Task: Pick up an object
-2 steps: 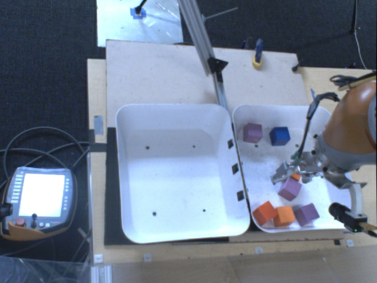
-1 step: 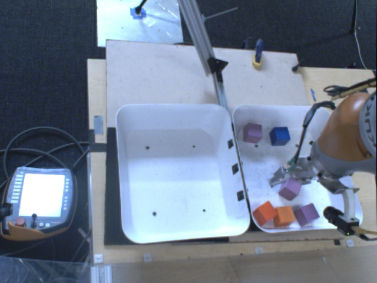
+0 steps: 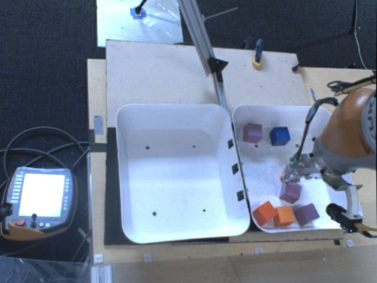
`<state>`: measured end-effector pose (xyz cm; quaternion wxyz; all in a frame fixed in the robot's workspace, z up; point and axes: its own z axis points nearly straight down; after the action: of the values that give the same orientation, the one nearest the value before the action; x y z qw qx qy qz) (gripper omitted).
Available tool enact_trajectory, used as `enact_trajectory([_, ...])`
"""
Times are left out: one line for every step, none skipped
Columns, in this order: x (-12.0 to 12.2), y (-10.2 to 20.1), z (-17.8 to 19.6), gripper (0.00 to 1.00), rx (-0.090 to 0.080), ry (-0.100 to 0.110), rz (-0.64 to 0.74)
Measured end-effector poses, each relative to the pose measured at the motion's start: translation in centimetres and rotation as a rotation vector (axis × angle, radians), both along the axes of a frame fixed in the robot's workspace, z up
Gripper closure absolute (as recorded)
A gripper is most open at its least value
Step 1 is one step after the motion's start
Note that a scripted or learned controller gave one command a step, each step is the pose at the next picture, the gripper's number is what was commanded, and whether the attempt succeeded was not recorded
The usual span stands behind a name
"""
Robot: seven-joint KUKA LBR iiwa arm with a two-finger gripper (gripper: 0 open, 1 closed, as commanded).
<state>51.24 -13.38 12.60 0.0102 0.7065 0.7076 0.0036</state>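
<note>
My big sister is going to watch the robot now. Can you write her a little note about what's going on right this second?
Gripper: low in the right white bin, just above a purple cube; fingers can't be made out.
Things: another purple cube and a blue cube at the bin's far end; red-orange cube, orange cube and a third purple cube along the near wall.
Done: nothing visibly lifted.
Left: grasp one cube and raise it.

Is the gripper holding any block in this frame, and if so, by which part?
Cannot be told. The gripper sits right above a purple block in the right bin, but no grasp on the block is visible.
</note>
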Motion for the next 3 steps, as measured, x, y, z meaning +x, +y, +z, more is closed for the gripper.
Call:
enact_trajectory([0.6, -0.3, 6.4, 1.00, 0.007, 0.011, 0.003])
enact_trajectory([0.9, -0.3, 10.7, 1.00, 0.007, 0.012, 0.003])
enact_trajectory([1.0, -0.4, 14.6, 1.00, 0.008, 0.013, 0.003])
